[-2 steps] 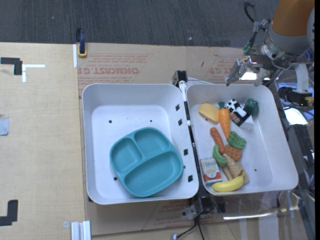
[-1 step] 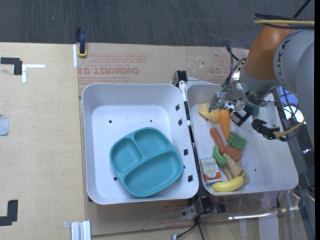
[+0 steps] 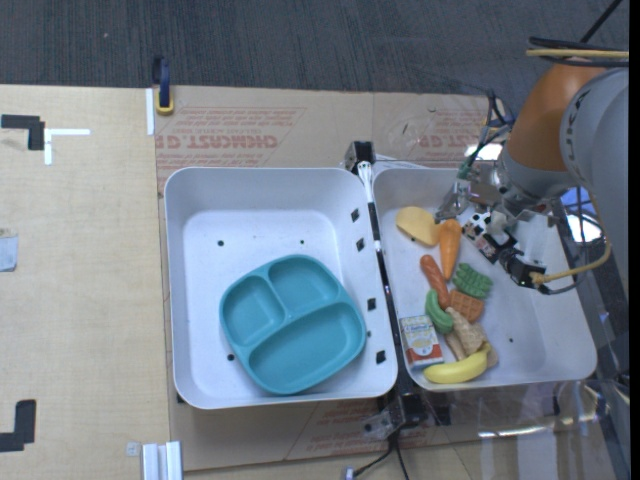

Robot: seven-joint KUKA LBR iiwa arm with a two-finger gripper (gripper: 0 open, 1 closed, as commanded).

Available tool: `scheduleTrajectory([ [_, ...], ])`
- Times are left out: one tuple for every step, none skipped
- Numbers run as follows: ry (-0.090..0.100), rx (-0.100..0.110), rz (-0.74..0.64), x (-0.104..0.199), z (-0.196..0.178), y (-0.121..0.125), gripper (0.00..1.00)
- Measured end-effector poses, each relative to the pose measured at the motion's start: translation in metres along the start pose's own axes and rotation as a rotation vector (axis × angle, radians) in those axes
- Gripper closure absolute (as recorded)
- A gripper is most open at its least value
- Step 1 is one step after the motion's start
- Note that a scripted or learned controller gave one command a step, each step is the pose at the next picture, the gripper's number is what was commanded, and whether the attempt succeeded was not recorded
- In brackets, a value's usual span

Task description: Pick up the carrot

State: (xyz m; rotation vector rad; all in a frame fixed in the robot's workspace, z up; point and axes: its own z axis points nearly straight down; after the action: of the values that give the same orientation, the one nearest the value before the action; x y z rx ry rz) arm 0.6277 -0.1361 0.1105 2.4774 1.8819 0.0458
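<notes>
The carrot point(image 3: 449, 250) is orange and tapered, lying in the right bin point(image 3: 545, 343) with its thick end toward the back. My gripper point(image 3: 468, 211) hangs low over the back of that bin, right at the carrot's thick end. The wrist and its orange band point(image 3: 540, 118) rise behind it to the right. Whether the gripper touches the carrot is hard to make out from this angle.
Around the carrot lie a yellow wedge point(image 3: 417, 225), a small red piece point(image 3: 432, 270), green toy vegetables point(image 3: 472, 280), a small carton point(image 3: 420, 336) and a banana point(image 3: 458, 368). The left bin point(image 3: 200, 228) holds a teal divided plate point(image 3: 292, 323). A cable point(image 3: 570, 268) loops from the wrist.
</notes>
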Motion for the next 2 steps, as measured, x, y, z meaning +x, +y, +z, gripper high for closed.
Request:
scheduleTrajectory([
  [-0.007,-0.001,0.001,-0.003,-0.010,0.001,1.00],
  [-0.008,0.044,0.028,0.048,-0.081,-0.027,1.00],
])
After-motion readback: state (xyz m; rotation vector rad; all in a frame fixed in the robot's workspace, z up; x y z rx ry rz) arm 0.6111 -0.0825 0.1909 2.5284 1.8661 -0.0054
